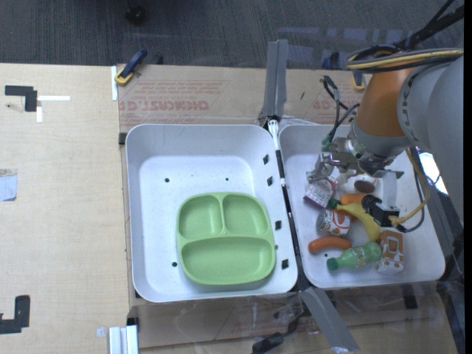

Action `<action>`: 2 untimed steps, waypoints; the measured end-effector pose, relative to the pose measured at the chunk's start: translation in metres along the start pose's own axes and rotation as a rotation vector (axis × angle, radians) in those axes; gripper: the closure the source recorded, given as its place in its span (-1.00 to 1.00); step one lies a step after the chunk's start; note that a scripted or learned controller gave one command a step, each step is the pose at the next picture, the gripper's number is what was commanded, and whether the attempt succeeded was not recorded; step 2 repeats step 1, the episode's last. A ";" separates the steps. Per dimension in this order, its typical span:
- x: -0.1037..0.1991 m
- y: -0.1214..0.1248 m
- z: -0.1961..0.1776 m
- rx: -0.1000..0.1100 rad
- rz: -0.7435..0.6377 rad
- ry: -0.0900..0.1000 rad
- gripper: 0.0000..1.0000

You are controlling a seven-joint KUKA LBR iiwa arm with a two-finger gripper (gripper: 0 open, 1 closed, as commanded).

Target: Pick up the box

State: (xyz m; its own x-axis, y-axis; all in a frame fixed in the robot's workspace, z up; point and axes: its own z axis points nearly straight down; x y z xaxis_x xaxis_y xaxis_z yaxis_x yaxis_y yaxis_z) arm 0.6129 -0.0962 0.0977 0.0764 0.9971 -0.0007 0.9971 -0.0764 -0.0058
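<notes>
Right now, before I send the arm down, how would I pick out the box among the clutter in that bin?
Look at the right-hand white bin, the one the arm reaches over. Go to its near right corner, past the banana and beside the green bottle lying on its side. The box is the small white and orange carton there, the one flat-sided, square-cornered item among rounded food pieces.

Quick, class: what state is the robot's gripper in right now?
Gripper: low over the clutter in the right bin; open, closed or holding cannot be told.
</notes>
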 end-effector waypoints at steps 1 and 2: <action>0.082 -0.009 -0.092 -0.002 0.060 -0.001 1.00; 0.082 -0.009 -0.092 -0.002 0.060 -0.001 1.00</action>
